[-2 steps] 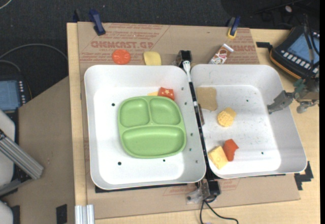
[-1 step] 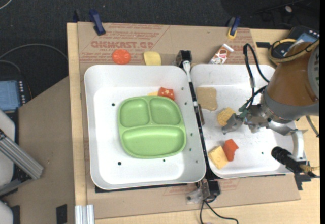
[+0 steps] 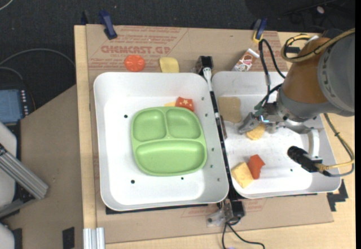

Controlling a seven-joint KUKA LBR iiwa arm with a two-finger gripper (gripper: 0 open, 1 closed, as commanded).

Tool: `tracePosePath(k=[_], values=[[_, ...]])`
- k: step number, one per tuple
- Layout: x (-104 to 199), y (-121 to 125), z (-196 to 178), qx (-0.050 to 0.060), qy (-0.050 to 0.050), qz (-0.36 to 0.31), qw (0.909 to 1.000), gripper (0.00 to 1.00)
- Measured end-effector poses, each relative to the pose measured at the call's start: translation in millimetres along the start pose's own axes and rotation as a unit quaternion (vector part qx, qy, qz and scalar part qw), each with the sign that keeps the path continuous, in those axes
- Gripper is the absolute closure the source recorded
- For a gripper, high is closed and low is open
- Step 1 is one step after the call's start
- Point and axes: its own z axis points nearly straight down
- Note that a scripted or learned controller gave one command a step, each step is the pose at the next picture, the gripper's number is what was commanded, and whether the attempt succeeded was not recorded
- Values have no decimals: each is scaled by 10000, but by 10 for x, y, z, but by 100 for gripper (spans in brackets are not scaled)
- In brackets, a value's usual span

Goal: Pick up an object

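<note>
Two bins sit side by side on the bench board (image 3: 90, 129). In the left bin (image 3: 107, 146) a divided plate (image 3: 168, 140) lies at the middle, with a small block (image 3: 184, 103) just behind its far edge. In the right bin (image 3: 282, 183) a flat piece (image 3: 230, 108) lies near the far left corner, a small chunk (image 3: 255, 134) at the middle, and two blocks (image 3: 249, 170) touching near the front left corner. On the board behind the bins lie a round piece (image 3: 134, 62), a lump (image 3: 168, 65) and a packet (image 3: 245, 61).

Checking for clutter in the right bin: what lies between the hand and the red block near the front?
Bare white bin floor lies between the hand and the red block; the yellow piece sits right under the hand, seen in the camera view.
</note>
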Motion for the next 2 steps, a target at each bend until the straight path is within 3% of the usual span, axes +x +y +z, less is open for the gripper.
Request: tracePosePath(k=[1, 2], values=[[-7, -14, -137, -11, -4, 16, 10000, 100], [705, 512, -1100, -55, 10, -33, 10000, 100]])
